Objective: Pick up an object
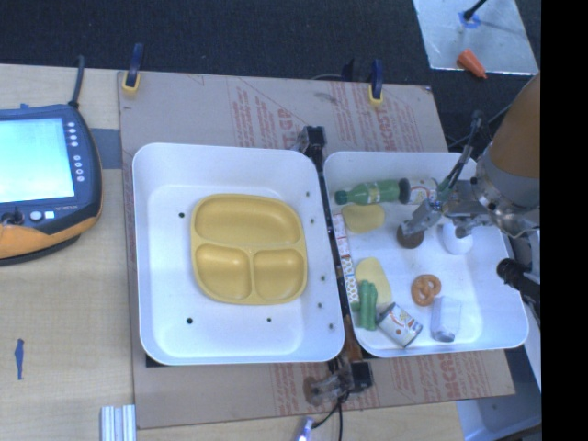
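Nothing lifted yet: the gripper [415, 229] hangs low in the right bin [478, 338] beside the bottle [370, 193]; grip unclear.

Two white bins [147, 246] sit on brown cardboard [230, 108] printed with red lettering. The left one bears a yellow tray [248, 246]; the right one bears a green bottle [372, 193], a brown pretzel [425, 289] and a yellow block [364, 218]. The arm [514, 145] shows grey and orange.
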Action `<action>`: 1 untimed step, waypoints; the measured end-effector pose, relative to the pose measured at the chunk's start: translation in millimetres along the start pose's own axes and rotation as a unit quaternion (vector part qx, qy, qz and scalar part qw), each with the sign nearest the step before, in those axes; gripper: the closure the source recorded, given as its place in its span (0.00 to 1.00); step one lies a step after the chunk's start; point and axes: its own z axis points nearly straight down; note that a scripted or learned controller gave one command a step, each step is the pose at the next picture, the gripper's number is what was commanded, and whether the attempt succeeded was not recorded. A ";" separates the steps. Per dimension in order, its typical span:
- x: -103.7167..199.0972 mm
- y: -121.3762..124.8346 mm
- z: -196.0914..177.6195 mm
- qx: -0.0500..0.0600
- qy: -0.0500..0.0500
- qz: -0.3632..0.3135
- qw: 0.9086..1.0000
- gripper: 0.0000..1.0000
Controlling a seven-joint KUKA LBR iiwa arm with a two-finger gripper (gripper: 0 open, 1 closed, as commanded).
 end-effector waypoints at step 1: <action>-14.7 53.1 93.2 0.001 -0.001 -0.001 1.000 0.00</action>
